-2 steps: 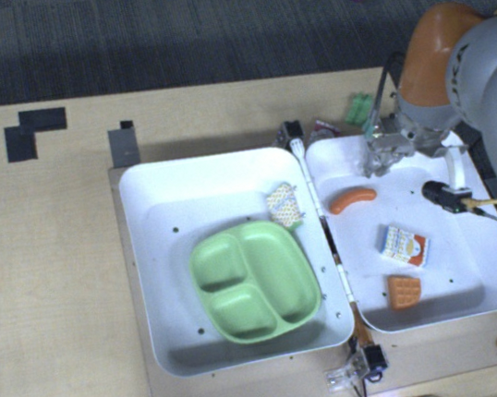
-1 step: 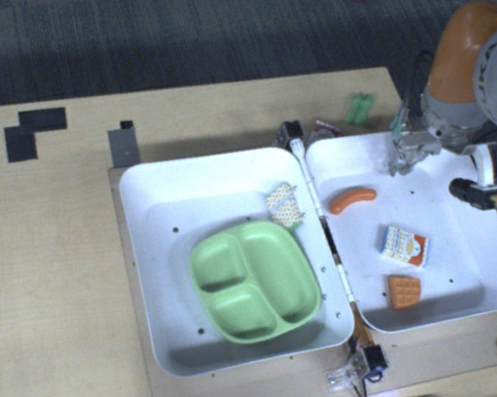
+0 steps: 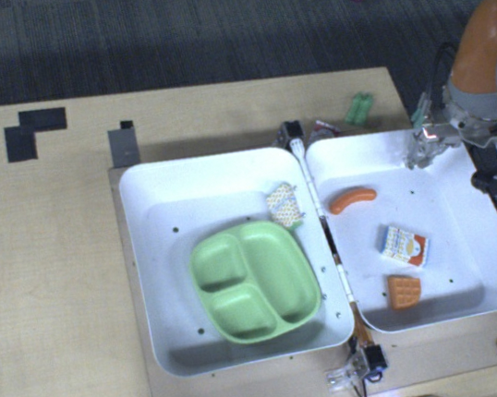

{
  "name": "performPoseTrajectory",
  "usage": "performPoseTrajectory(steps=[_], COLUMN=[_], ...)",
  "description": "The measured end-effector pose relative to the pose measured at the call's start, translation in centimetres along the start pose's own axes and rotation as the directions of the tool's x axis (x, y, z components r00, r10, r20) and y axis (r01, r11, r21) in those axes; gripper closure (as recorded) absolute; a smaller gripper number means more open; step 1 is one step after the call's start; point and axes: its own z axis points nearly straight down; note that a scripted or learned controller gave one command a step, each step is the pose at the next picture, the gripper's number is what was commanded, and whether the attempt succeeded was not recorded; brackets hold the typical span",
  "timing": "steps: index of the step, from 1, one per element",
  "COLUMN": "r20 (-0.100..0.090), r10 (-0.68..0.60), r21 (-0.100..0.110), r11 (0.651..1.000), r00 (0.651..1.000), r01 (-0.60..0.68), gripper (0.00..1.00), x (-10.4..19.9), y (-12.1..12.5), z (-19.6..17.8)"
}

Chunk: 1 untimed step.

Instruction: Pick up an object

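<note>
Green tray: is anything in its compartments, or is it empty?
Empty. The green tray lies flat in the left bin, and all three compartments show bare green; the patterned packet lies beside its upper corner.

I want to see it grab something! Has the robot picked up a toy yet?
Not yet. Nothing looks lifted: the toy sausage, the small carton and the waffle piece all lie on the floor of the right bin. The end effector hangs over that bin's far right corner, beside none of them. Reaching one, gripping and lifting are all left.
</note>
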Motion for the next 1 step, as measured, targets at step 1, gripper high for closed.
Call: performPoseTrajectory(steps=[1], r20=[0.0], r10=[-0.001], r21=[0.0], r11=[1.0], r00=[1.0], r01=[0.001], gripper=[0.0], x=[0.04], y=[0.0], z=[0.02])
